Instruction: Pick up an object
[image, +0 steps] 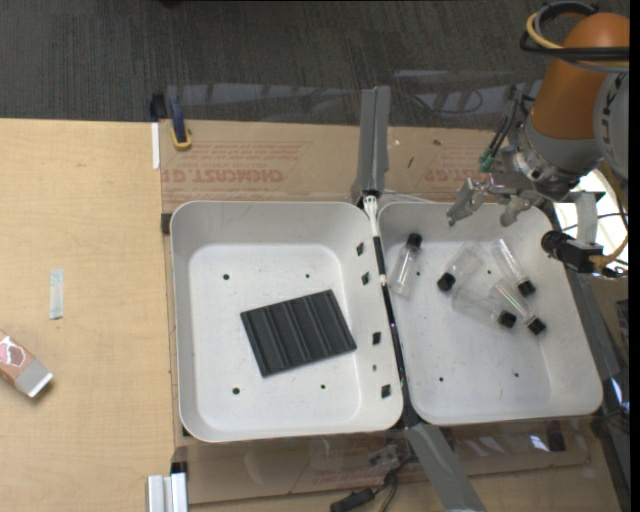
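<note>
Pincer hangs above the far edge of the right bin, fingers spread apart, nothing between them. Grey arm with orange band comes in over the desk's far right corner.

Right bin holds clear plastic vials with black caps. One vial lies alone near the bin's far left corner, close to the divider between the bins, cap pointing away. A cluster of vials sits in the bin's far right part, overlapping; exact count hard to tell because they are transparent. Black caps visible at the cluster's left side and at its near right end. The cluster lies nearer than the pincer, not touching it.

Left bin holds a dark ribbed flat panel, lying flat near the bin's middle, turned at a slant to the bin walls.

On the desk left of the bins: a small grey strip and, near the desk's left edge, a small pink and white packet. A blue clamp sits at the far edge of the cardboard sheet behind the left bin.
</note>
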